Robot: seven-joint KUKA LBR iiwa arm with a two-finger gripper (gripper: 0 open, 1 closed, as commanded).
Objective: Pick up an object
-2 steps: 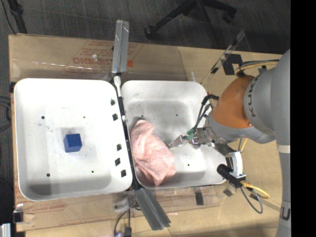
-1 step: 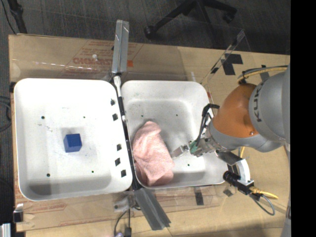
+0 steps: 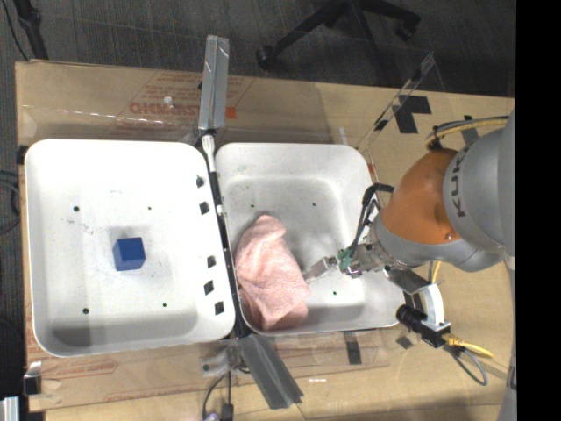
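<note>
A crumpled pink cloth [image 3: 270,272] lies in the right bin [image 3: 289,169], against its left wall and near the front. In the left bin [image 3: 105,178] a small blue cube [image 3: 129,253] rests left of the middle. The arm, with its orange band [image 3: 419,209], leans in over the right bin's right rim. My gripper [image 3: 321,267] is low in that bin, its tip at the cloth's right edge. Whether it touches the cloth is unclear. Nothing is seen held in it.
A grey divider bar [image 3: 213,86] runs between the bins and sticks out at the back. Black clips [image 3: 210,261] line the shared wall. Cables and a yellow-tipped connector [image 3: 456,347] hang at the arm's front right. An office chair base [image 3: 351,16] stands behind the bench.
</note>
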